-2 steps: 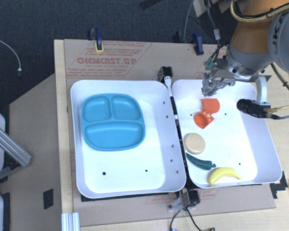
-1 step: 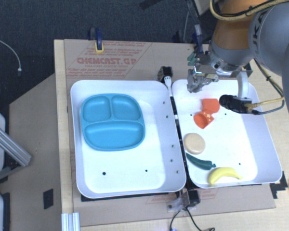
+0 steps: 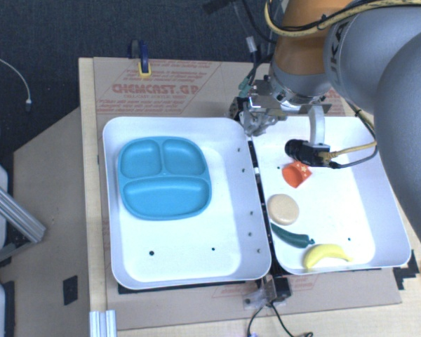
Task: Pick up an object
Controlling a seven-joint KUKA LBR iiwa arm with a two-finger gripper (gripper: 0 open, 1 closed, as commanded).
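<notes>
The grey arm with its orange band comes in from the upper right, and its gripper (image 3: pixel 258 118) hangs over the far end of the seam where the two white bins meet. Whether the jaws are spread or pressed together cannot be told from this angle; the metal parts at the wrist blur together, and nothing can be seen between them.

The left bin (image 3: pixel 126 258) holds a blue divided plate (image 3: pixel 165 177) with three compartments, lying flat toward the bin's far-left part.

The right bin (image 3: pixel 365 209) holds the loose items. A small red block-like piece (image 3: pixel 295 175) lies near the far middle, just below a black fitting (image 3: pixel 302 150) with a yellowish cable (image 3: pixel 354 148) running off to the right. Nearer the camera a round beige disc (image 3: pixel 283 209), like a biscuit or bun, sits close to the bin's left wall. Just below it lies a dark teal curved piece (image 3: pixel 292 237), and beside that, at the near edge, a yellow banana (image 3: pixel 325 255). All of these rest on the bin floor, well apart from the gripper.

The bins stand on a brown board (image 3: pixel 161 83) printed with reddish lettering that reads roughly "CHEMCAST GP"; a smaller line beneath it is too faint to read. A blue and yellow clamp (image 3: pixel 144 58) grips the board's far edge
</notes>
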